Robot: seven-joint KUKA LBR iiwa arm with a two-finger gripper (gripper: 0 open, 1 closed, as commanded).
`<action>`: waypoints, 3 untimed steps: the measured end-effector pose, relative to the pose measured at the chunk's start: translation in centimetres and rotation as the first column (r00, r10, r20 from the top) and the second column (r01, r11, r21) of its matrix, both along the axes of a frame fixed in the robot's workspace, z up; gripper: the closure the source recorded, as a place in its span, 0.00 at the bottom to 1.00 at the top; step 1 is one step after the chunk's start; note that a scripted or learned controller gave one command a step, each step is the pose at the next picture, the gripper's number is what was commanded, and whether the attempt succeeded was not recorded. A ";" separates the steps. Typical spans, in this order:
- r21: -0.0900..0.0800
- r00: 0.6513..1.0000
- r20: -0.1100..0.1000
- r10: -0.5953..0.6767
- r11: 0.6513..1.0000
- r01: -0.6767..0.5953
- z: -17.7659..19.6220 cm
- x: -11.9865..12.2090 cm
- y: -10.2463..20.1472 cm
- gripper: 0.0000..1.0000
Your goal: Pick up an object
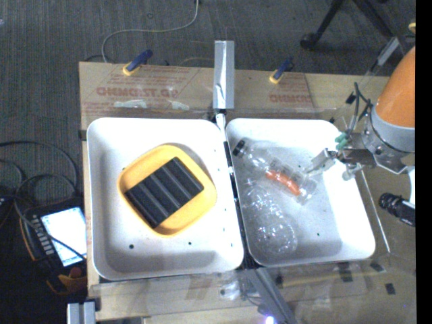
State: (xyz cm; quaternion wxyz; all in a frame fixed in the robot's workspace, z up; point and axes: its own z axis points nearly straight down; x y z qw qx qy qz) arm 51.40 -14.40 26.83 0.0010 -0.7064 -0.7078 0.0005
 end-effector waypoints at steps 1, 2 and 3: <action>-0.001 0.994 0.006 0.113 0.994 -0.113 -12.4 5.3 -3.4 0.00; -0.016 0.977 0.021 0.210 0.978 -0.210 -15.1 7.9 -5.0 0.00; -0.034 0.972 0.006 0.233 0.972 -0.233 -15.3 11.2 -4.5 0.00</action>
